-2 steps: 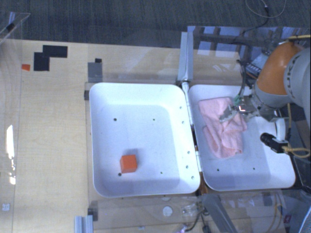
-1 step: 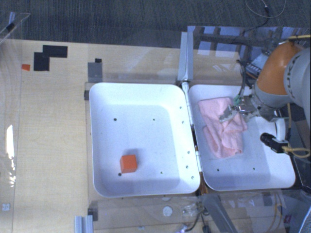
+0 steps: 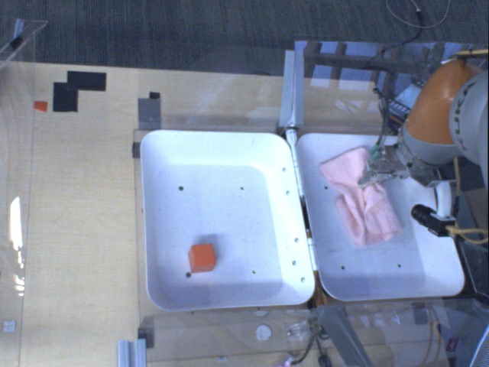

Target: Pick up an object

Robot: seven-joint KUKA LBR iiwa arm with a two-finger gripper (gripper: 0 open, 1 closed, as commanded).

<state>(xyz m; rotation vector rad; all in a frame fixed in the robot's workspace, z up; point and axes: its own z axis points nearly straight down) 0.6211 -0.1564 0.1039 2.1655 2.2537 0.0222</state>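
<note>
Even, bright light is falling from overhead, and the two white bins are washing out slightly. An orange block is casting only a faint shadow. Glare streaks are showing at nine o'clock on a clear panel. The arm at three o'clock is looking soft.

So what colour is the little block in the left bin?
Orange. The block shows best in the camera view, lying near the front of the left bin.

You're looking at a robotics lab: two white bins on a wooden bench, loose cables upper right.
</note>
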